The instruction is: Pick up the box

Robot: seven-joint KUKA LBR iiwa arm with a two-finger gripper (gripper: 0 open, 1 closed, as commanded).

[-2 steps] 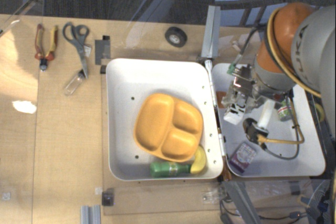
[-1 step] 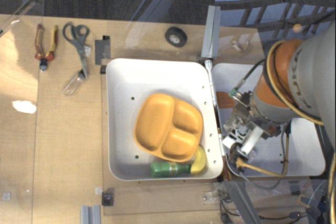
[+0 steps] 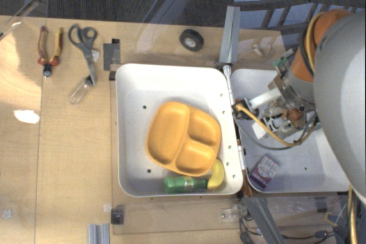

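I see the small purple-and-white box (image 3: 264, 170) lying flat in the lower left part of the right white bin (image 3: 309, 177), close to that bin's left wall and near its lower rim. Bare white floor stretches to its right. The gripper (image 3: 281, 114) hangs over the upper middle of the same bin, up and right of the box and apart from it, tangled among yellow cable (image 3: 269, 130) and small fittings; I cannot tell how its fingers stand. The grey arm with its orange band (image 3: 337, 66) takes up the right side of the frame.

The left white bin (image 3: 131, 88), smooth plastic with rounded corners, holds a glossy yellow divided tray (image 3: 184, 138) at centre, leaving open floor along the upper and left walls. A green bottle (image 3: 184, 183) and a yellow banana (image 3: 217, 176) lie pressed against the lower rim. On the wooden worktop (image 3: 57, 168), upper left, sit red-handled pliers (image 3: 48, 51), grey scissors (image 3: 86, 48) and a black tape roll (image 3: 191, 40).
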